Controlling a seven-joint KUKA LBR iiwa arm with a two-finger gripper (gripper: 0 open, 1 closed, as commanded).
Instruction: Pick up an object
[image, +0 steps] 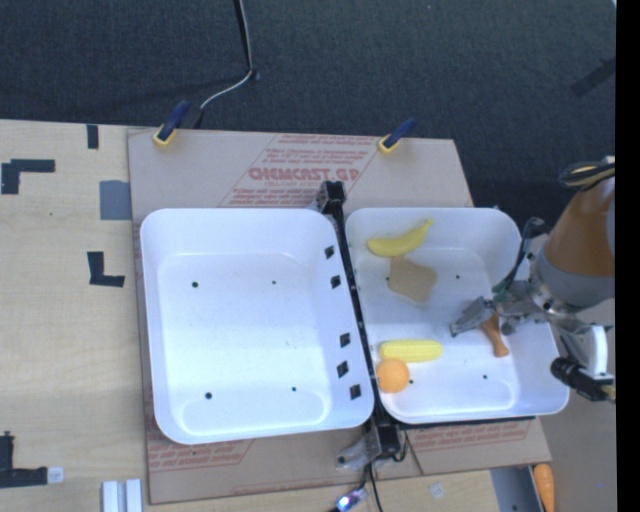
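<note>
Low in the right bin (500, 225), the gripper (468, 322) hangs with fingers spread, grasping nothing. An orange stick-shaped piece (497, 340) lies just beside it; a tan block (412, 280), yellow corn cob (410, 350), orange ball (393, 375) and banana (398, 240) lie farther left.

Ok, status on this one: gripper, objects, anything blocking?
Gripper low in right bin, grip unclear. Orange stick beside it. Banana, tan piece, corn, orange ball apart, unobstructed.

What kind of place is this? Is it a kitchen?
Probably not a kitchen, more likely a robot lab. A robot arm reaches over two white bins on a workbench, with toy-like food such as a banana and an orange ball inside the right one.
</note>
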